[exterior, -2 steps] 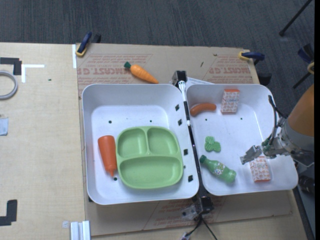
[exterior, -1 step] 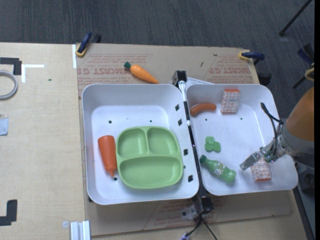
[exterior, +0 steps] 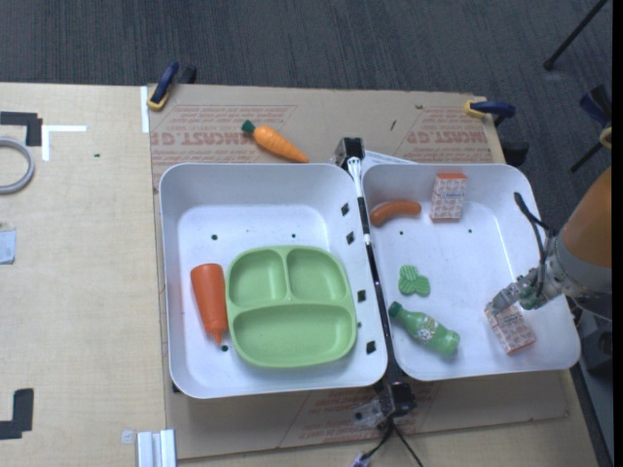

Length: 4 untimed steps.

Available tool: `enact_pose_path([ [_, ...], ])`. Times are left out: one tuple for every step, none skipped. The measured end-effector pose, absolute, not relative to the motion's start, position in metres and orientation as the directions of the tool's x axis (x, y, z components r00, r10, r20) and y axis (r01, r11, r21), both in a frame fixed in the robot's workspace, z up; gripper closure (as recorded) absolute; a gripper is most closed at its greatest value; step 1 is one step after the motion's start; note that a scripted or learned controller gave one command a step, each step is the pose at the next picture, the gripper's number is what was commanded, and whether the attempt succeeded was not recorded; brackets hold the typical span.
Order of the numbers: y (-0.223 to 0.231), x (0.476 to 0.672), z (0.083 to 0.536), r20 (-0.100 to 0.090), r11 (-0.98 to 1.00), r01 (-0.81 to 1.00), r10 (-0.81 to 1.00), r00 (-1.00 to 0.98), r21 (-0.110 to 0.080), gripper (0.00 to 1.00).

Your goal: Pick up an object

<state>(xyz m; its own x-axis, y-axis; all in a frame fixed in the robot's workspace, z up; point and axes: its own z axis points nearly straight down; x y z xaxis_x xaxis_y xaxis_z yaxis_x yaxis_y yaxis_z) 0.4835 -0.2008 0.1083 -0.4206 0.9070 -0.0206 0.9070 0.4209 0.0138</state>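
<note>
The small pink-and-white carton (exterior: 510, 327) is the likely target here, lying in the right bin (exterior: 474, 362) near its right wall, down toward the near corner. And the gripper (exterior: 513, 296) is right on top of it, tips at the carton's upper edge, the grey arm (exterior: 584, 251) with its orange band slanting in from the right. Whether the pincer is spread or closed, I cannot tell; the tips blur into the carton's top. Nothing shows the carton actually caught between them, so call it unheld for now.

To make this work, my read: the tips want to straddle the carton across its narrow side and settle lower before closing, because a pinch on just the upper edge would likely tip or flick it away. The bin wall just to the right of the carton leaves little room on that side, so the approach should favour the open floor.

Left of the carton lies a green bottle (exterior: 425, 327), near but apart. Further left and up, a small green leafy piece (exterior: 414, 281). Well up from the carton, a sausage (exterior: 395, 210) and a second small carton (exterior: 449, 196). None crowds the grasp. In the left bin (exterior: 185, 290) sit a green divided plate (exterior: 290, 305) and an orange carrot-like piece (exterior: 208, 301); another carrot (exterior: 275, 141) lies on the cardboard beyond.
</note>
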Motion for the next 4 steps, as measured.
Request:
enact_pose_path([
  [-0.140, 0.504, 0.175, -0.002, 0.336, 0.942, 0.942, -0.336, 0.002, 1.00],
  [-0.140, 0.504, 0.175, -0.002, 0.336, 0.942, 0.942, -0.336, 0.002, 0.00],
  [-0.190, 0.478, 0.108, -0.001, 0.362, 0.932, 0.932, -0.362, 0.001, 0.00],
  [-0.188, 0.493, 0.092, -0.002, 0.621, 0.784, 0.784, -0.621, 0.001, 0.00],
])
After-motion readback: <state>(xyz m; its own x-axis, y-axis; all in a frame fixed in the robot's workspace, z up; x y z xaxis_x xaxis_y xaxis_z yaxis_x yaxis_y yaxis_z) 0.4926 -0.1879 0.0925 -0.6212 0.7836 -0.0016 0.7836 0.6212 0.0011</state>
